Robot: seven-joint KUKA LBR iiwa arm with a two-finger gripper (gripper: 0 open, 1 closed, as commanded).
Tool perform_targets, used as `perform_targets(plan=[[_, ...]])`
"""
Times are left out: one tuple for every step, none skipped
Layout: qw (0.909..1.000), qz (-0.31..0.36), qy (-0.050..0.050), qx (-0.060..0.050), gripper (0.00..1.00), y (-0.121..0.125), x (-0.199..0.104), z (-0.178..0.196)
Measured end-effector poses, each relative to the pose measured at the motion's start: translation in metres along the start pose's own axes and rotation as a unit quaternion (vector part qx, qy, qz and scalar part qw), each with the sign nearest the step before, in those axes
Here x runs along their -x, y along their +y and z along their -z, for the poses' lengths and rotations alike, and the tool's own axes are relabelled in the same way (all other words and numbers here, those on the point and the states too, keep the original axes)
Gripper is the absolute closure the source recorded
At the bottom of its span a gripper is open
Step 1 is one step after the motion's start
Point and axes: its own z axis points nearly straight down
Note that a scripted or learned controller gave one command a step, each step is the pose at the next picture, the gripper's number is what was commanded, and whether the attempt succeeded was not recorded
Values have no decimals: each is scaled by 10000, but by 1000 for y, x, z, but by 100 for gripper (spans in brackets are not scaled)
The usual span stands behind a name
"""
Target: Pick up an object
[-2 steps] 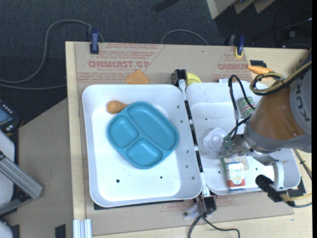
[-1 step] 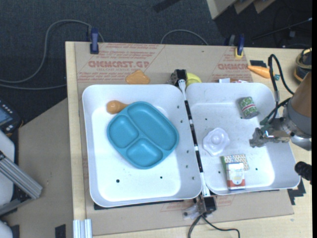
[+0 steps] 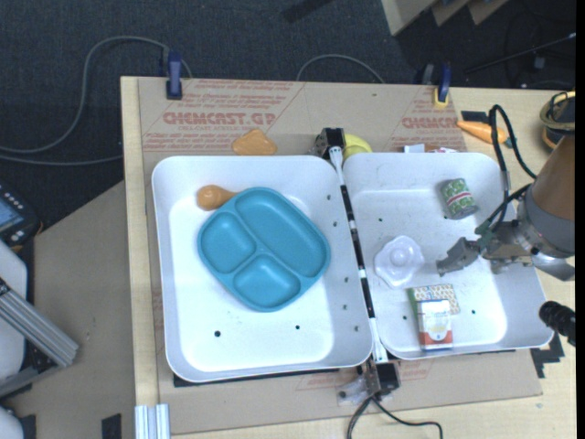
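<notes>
- My gripper (image 3: pixel 454 260) sits low in the right bin (image 3: pixel 484 332), reaching in from the right edge; one dark finger tip pokes out toward the left.
- Nothing visible between the fingers; how wide they're spread I can't tell from this angle.
- Nearest candidate: clear plastic cup (image 3: pixel 399 261), just left of the finger tip, close but apart. It looks roundish, so no long axis to line up on.
- Second candidate: small boxed pack (image 3: pixel 433 314), with a red lower end, below and slightly left of the gripper. Its long axis runs roughly top to bottom in the view.
- Third: green patterned roll (image 3: pixel 457 198), up-view of the gripper, near the bin's far side, lying tilted.
- Left bin (image 3: pixel 183 327) holds a blue divided tray (image 3: pixel 263 247) with an orange lump (image 3: pixel 215 196) at its upper-left rim. All that's across the divider, well apart from the arm.
- My call: nothing picked yet, still at the approach stage.
- The cup is the cheap target: short shift left, then drop over it.
- Risk as I judge it: thin clear plastic may skid or crush, and the tip could just nudge it away.
</notes>
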Motion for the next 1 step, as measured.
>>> perform_targets(plan=[[10000,19,21,-47,0,1,-39,-93]])
